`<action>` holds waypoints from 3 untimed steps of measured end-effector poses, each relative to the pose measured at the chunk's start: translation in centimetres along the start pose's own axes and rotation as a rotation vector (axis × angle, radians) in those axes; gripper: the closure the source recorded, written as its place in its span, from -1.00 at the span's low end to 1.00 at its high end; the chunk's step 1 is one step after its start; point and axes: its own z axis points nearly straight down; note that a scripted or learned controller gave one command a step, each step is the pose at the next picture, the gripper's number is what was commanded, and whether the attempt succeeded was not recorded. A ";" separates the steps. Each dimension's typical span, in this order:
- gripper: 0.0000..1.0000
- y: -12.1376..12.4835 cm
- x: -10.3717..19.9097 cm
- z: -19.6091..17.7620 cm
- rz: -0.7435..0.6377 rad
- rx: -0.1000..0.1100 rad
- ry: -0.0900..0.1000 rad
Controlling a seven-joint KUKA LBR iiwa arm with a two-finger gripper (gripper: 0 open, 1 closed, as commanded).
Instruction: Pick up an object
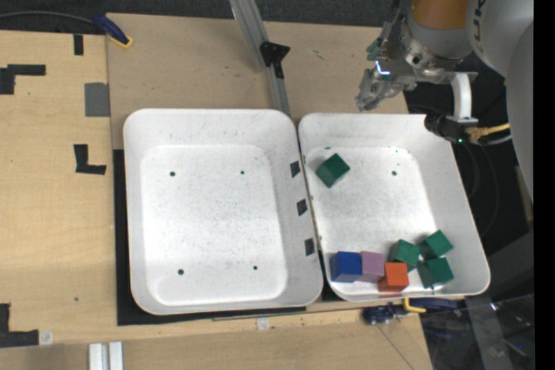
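Note:
The right bin (451, 178) holds a green cube (332, 170) near its far left corner. Along its near edge lie a blue cube (347, 265), a lilac cube (373, 264), an orange cube (395, 275) and three green cubes (422, 258). My gripper (374, 93) hangs above the bench just beyond the right bin's far rim, up and to the right of the lone green cube. Nothing shows between its fingers.
The left bin (139, 186) lies beside the right one. A slanted metal rail (247, 4) runs from the top down to the gap between the bins. A blue and yellow clamp (114, 30) sits at the bench's far left.

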 end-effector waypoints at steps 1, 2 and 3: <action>1.00 0.5 5.4 -0.5 -0.001 0.000 0.000; 1.00 0.2 10.1 1.0 0.000 0.002 -0.001; 1.00 1.1 15.4 0.5 -0.001 0.000 0.000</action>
